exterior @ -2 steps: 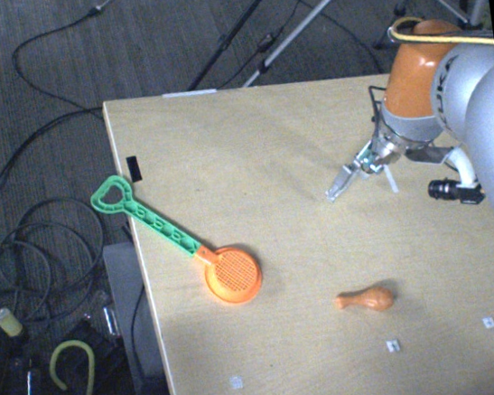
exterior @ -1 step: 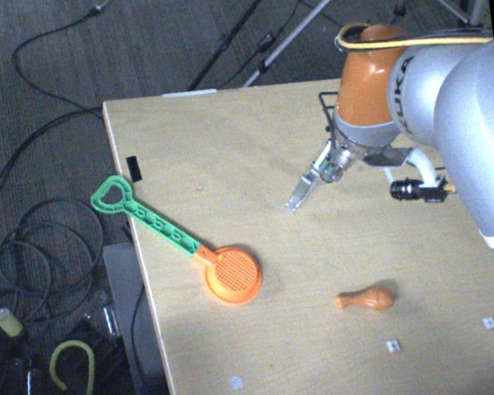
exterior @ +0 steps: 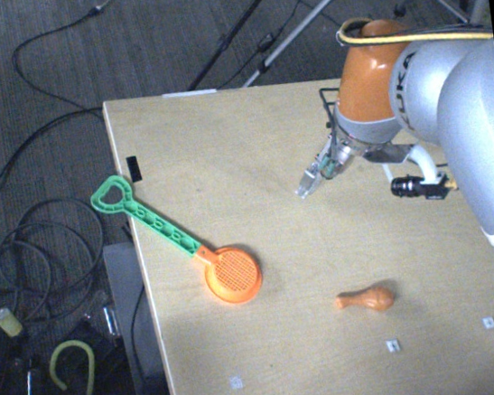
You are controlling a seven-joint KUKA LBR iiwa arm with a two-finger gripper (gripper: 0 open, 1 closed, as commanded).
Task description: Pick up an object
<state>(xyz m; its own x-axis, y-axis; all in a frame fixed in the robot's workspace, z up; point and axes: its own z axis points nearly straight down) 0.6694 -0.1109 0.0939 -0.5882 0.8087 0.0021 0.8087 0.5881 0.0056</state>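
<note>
A toy strainer with a green handle [exterior: 150, 219] and a round orange head [exterior: 233, 274] lies slantwise on the left part of the wooden bench top [exterior: 248, 137], its handle loop hanging over the left edge. A small orange drumstick-shaped piece [exterior: 367, 298] rests lower down, right of centre. My gripper [exterior: 310, 181] hangs above the bare bench middle, pointing down and left, well right of the strainer and above the drumstick. Nothing is visibly held in it.
The grey arm with its orange band [exterior: 372, 83] fills the upper right. Off the bench's left edge, on the floor, lie black cables [exterior: 28, 259] and a green U-shaped item [exterior: 71, 361]. Small markers [exterior: 393, 345] dot the bench's front.
</note>
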